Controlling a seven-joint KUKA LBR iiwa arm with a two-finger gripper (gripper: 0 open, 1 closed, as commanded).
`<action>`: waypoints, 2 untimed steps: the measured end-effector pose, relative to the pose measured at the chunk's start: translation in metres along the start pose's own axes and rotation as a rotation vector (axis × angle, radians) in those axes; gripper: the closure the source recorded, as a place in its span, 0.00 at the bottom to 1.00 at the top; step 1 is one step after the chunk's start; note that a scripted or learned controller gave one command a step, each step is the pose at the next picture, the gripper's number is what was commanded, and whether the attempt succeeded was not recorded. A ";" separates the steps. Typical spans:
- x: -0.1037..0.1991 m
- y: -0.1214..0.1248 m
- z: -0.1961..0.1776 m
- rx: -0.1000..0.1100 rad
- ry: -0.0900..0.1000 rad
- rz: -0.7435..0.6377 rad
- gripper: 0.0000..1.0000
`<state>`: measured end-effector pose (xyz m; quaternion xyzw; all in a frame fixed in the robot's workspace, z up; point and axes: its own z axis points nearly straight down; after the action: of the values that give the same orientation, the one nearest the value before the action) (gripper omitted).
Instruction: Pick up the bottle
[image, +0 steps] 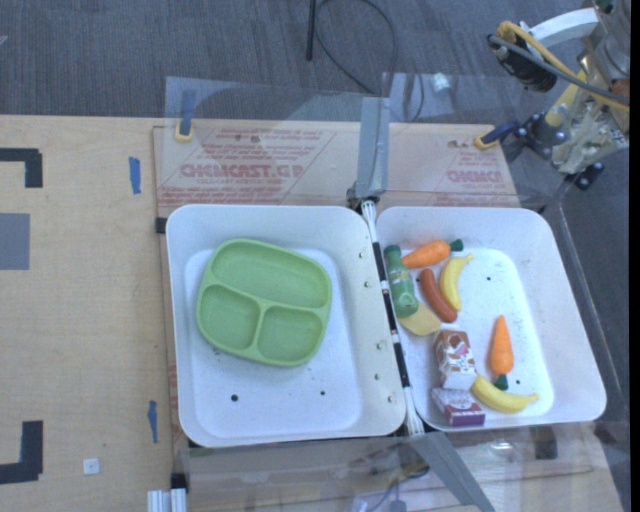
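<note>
The bottle (401, 281) is green with a darker cap. It lies on its side in the right bin (570, 300), along that bin's left wall. A carrot (432, 252) lies just right of its top end, and a red sausage (437, 295) lies beside its body. My gripper (578, 150) hangs at the upper right, beyond the right bin's far corner and well away from the bottle. Cables and wrist parts clutter it.
The right bin also holds two bananas (455, 279) (503, 397), a second carrot (500, 346), a yellow wedge (421, 321), a small carton (454, 358) and a pink box (457, 406). A green divided plate (264, 301) sits in the left bin (190, 400).
</note>
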<state>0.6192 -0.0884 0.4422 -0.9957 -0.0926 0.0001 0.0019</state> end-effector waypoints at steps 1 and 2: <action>0.000 0.001 -0.010 0.001 0.000 0.001 1.00; 0.000 0.003 -0.019 0.001 0.001 0.002 1.00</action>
<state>0.6201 -0.0909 0.4613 -0.9958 -0.0917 -0.0006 0.0026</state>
